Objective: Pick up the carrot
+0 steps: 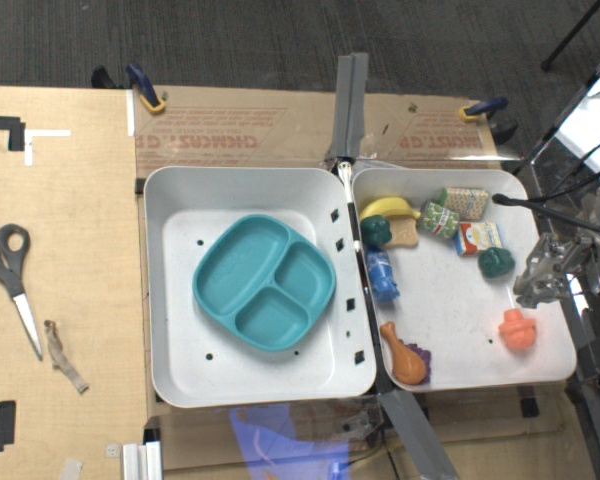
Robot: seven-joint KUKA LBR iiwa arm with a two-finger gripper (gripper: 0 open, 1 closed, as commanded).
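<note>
The carrot (518, 330) is a stubby bright-orange toy lying near the front right corner of the right bin (460, 373). My gripper (536, 280) hangs over that bin's right edge, just above and slightly right of the carrot, apart from it. The arm's metal and cables blur its tip. Nothing shows in its grasp.
Other toys lie in the right bin: a tapered orange-brown piece (404, 356) on a purple scrap at the front left, a blue bottle (382, 274), a banana (388, 207), green pieces (496, 261) and small packets (477, 237). A teal divided plate (265, 282) lies in the left bin. Scissors (12, 273) rest on the bench.
</note>
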